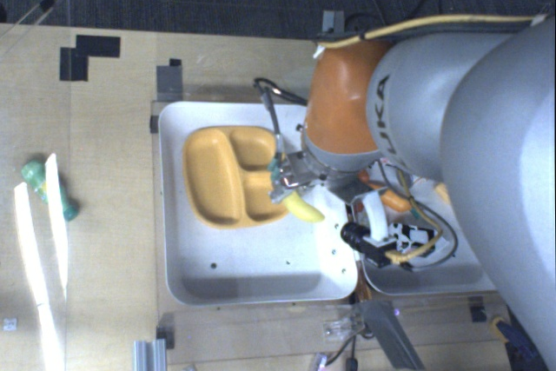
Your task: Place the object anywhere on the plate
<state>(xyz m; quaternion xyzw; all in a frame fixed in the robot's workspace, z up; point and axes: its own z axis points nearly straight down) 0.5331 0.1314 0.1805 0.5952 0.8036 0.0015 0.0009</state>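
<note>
Left bin (252, 278): the divided yellow plate (228, 176) occupies the upper left; bare floor lies below it and along the bin's lower edge. The arm (417, 117) overhangs the right rim, blocking approach from that side.

Matt yellow plate (228, 178), seemingly plastic, in smooth white bin (252, 278)

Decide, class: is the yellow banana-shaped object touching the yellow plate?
Touching. In the camera view the yellow object overlaps the plate at its lower right rim, with no gap between them, just below the gripper.
</note>
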